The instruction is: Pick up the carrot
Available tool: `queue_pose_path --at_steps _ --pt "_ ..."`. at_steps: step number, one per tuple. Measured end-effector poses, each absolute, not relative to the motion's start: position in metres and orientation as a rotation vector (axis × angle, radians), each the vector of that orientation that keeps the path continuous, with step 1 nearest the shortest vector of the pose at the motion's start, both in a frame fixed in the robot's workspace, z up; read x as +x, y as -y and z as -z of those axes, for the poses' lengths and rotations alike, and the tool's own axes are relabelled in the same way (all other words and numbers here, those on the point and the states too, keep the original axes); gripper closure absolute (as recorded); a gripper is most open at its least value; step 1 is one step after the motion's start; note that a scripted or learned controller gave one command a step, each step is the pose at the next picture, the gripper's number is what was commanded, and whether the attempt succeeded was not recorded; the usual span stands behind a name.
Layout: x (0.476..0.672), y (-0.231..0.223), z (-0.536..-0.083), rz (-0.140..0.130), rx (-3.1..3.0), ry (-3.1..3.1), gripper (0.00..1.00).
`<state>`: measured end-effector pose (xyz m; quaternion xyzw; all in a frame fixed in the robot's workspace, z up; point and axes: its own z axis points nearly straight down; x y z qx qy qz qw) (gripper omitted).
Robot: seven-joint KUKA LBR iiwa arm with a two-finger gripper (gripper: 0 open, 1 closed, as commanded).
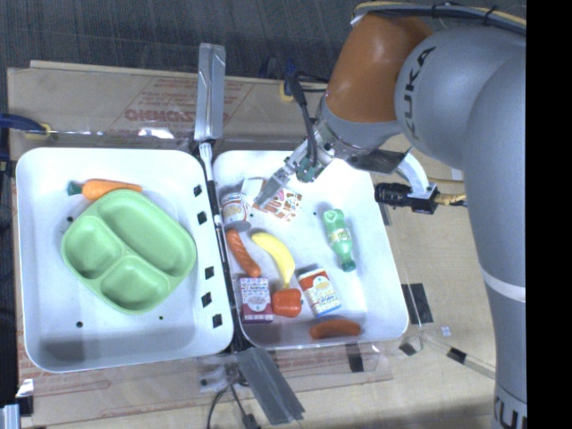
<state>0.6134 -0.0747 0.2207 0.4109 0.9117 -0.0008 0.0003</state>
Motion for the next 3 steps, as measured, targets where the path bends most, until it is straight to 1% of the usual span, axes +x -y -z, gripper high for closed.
queue_pose_path --at_steps 1,2,3 --pt "0.586 0.051 -0.192 0.002 1.195 -2.907 0.0" --pt "0.586 0.052 -0.202 0.003 1.192 -2.908 1.0" --pt "0.586 0.052 -0.202 0.003 1.191 -2.908 0.0"
